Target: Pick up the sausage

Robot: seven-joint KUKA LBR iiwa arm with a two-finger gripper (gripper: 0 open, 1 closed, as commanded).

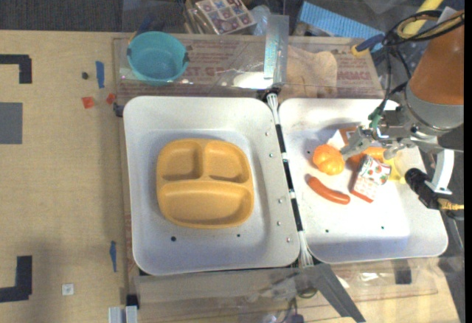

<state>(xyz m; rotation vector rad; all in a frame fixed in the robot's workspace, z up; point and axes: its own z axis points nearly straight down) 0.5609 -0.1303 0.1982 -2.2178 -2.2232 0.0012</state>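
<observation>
Where the two white bins sat side by side on the bench, the left bin [140,240] carried one item, a yellow-orange sectioned tray [205,183] with three compartments, lying near its middle with bare white floor all around it. The right bin [369,240] carried several: one sausage [328,191], red-orange and lying flat at a slant, one orange fruit [327,159], one small printed carton [369,178] and a yellow piece [394,169] just beside the carton, partly hidden.

The sausage lay in the left-centre part of the right bin, just below the fruit and just left of the carton, its right end close to the carton's lower corner. Its left end was near the bin's left wall but apart from it. Below the sausage the bin floor was bare down to the near rim, giving open room on that side.

One arm [442,85] reached in from the right, and the gripper [366,141] hung over the upper part of the right bin, above the carton and right of the fruit, up and to the right of the sausage. Whether the claw was spread or closed could not be told from this angle.

One teal bowl [156,56] stood beyond the left bin.
</observation>
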